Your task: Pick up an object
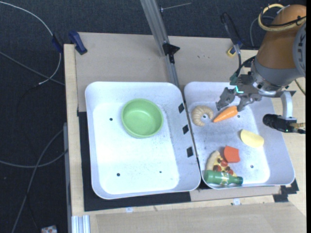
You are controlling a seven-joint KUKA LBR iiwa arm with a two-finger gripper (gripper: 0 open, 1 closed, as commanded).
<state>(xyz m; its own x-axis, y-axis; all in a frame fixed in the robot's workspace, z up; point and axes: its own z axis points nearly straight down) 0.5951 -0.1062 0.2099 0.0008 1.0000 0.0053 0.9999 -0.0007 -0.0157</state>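
Observation:
My gripper point(234, 106) hangs over the back of the right bin point(277, 171). An orange toy carrot point(224, 114) lies slanted just under it. The carrot's thick end sits between the two dark fingers point(225, 100), which are closed on it, and its tip points down-left. A beige spiral shell-like toy point(201, 115) lies right beside the carrot's tip, near the bin's left wall.
In the right bin also lie a yellow lemon-shaped piece point(251, 138), a red-orange block point(232, 154), a pizza-slice toy point(217, 163) and a green bottle point(222, 179) at the front. A green bowl point(142, 117) sits in the left bin point(146, 174). A metal post point(158, 23) rises behind the bins.

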